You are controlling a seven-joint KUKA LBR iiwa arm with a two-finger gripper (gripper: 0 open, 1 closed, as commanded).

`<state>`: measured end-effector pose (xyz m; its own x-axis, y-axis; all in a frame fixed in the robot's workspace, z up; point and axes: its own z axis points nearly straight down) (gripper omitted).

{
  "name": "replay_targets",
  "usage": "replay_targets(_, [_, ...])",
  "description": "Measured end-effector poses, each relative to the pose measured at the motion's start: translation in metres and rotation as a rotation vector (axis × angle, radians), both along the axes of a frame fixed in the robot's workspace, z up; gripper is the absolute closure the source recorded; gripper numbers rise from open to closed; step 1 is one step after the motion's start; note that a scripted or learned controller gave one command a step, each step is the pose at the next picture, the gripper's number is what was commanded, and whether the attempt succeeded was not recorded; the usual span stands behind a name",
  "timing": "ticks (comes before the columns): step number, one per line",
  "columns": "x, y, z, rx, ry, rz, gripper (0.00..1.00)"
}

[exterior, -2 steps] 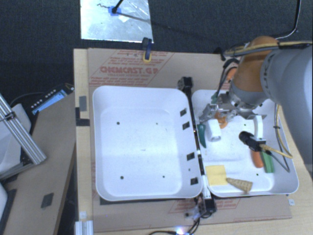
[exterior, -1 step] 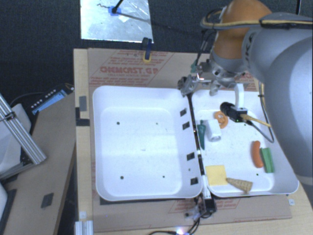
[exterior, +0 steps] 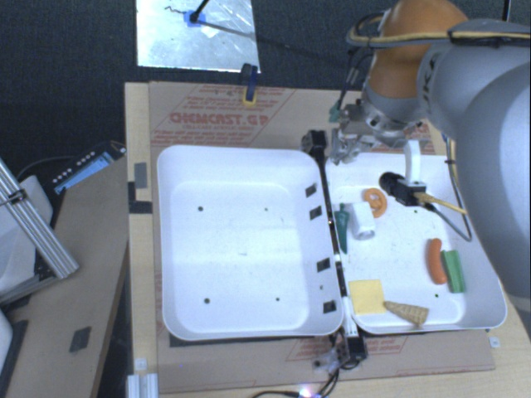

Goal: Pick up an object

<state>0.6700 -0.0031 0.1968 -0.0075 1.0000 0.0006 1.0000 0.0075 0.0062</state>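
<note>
My gripper (exterior: 342,151) hangs over the far left corner of the right bin (exterior: 481,305), above bare bin floor, with nothing seen between its fingers. In that bin lie an orange ring (exterior: 376,202), a white cylinder (exterior: 361,220) and a dark green pen-like piece (exterior: 342,221) against the left wall. Further forward are an orange carrot-like stick (exterior: 435,259) beside a green stick (exterior: 453,271), a yellow square (exterior: 367,296) and a tan cone (exterior: 406,312). All these lie nearer the front than the gripper.
The left bin (exterior: 241,239) is bare white. A ridge with black clips (exterior: 319,214) joins the two bins. The grey arm (exterior: 481,81) fills the upper right. A foil sheet (exterior: 196,21) lies beyond the bench.
</note>
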Motion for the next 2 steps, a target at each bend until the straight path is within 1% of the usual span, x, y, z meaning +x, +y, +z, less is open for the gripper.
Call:
replay_targets(1, [-0.001,0.088,0.03,0.004,0.001,0.005,1.0])
replay_targets(2, [-0.014,0.023,0.091,-0.002,-0.001,-0.011,1.0])
